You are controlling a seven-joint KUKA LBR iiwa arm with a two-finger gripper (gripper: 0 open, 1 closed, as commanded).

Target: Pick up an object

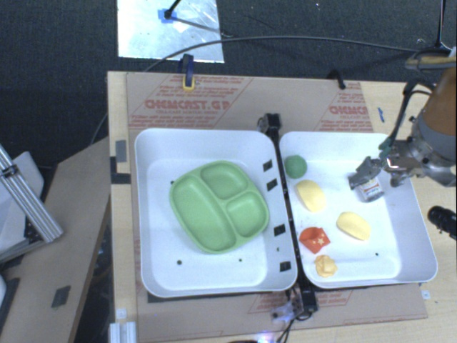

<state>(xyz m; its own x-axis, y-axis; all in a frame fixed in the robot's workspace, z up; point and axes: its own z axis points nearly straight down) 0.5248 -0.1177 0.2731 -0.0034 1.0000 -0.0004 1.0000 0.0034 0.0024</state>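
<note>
From my remote seat I see the grey two-finger gripper (368, 181) hanging over the right shallow white bin (410, 224), near its upper right part, with the grey arm (435, 131) coming in from the right edge. Just under the fingertips sits a small whitish piece with a red mark, but it is too blurred for me to name it or to say that the fingers clamp it; I cannot tell whether the fingers stand apart or together.

In the same right bin I count five loose things. A small round green ball (295, 166) lies near the upper left corner, close to the divider between the bins. Just below it lies a pale yellow oval piece (310, 195). A second yellow oval piece, lemon-like (353, 226), lies nearer the middle, below the gripper and apart from it. A red angular block (314, 239) sits left of that one, and a small yellow lumpy piece (325, 266) lies near the front wall, just below the red block.

The left shallow white bin (161, 266) holds a light green plastic tray with three compartments (218, 206), lying flat and turned at a slant.

Both bins rest on a brown cardboard sheet (214, 98) printed with red letters
</note>
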